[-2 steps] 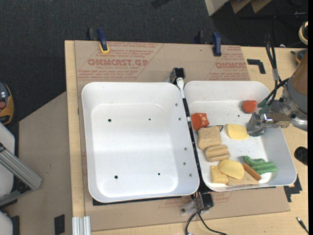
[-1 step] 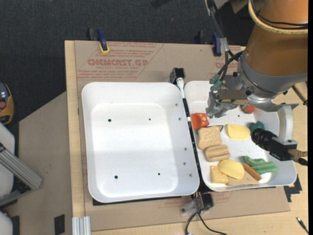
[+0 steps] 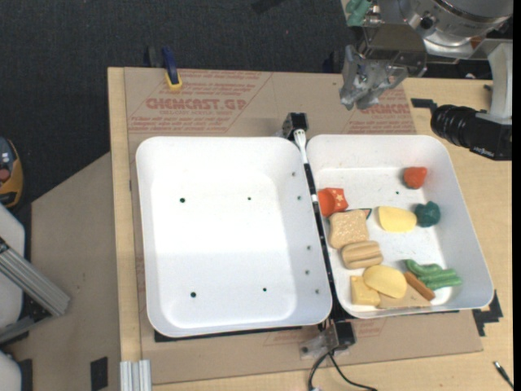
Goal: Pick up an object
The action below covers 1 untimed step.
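The claw [image 3: 368, 84] hangs above the counter [image 3: 244, 96], past the right bin's [image 3: 456, 169] far rim. I cannot tell its state. Toy foods, including a tomato [image 3: 415, 177], lie in that bin.

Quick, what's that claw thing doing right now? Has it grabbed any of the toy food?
Gripper: raised above the far edge of the right bin, nothing seen in it; open or shut cannot be told.

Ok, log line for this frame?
stage: pre-grasp | gripper: above right bin far edge, holding nothing | toys: in right bin
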### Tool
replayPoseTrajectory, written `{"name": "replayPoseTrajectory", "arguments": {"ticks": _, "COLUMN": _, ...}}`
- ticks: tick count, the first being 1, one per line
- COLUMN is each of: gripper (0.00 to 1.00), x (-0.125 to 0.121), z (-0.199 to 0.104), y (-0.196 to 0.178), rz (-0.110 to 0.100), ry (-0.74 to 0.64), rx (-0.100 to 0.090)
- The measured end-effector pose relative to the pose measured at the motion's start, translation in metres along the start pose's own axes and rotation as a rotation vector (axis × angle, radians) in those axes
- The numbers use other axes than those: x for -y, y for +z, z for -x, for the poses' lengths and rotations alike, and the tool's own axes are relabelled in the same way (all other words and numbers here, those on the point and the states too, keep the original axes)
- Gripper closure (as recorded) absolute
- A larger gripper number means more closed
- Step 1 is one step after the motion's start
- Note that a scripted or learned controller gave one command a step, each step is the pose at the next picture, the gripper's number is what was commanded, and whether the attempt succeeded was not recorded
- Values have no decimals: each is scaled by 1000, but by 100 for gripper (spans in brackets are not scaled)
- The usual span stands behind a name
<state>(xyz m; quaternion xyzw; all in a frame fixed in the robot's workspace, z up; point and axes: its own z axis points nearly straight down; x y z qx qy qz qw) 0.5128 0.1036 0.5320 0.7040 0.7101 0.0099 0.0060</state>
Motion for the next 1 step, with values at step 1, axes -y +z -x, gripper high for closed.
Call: {"name": "replayPoseTrajectory", "arguments": {"ticks": 1, "gripper": 100, "x": 39, "z": -64, "y": 117, "rz": -36, "ry": 0, "rx": 8}}
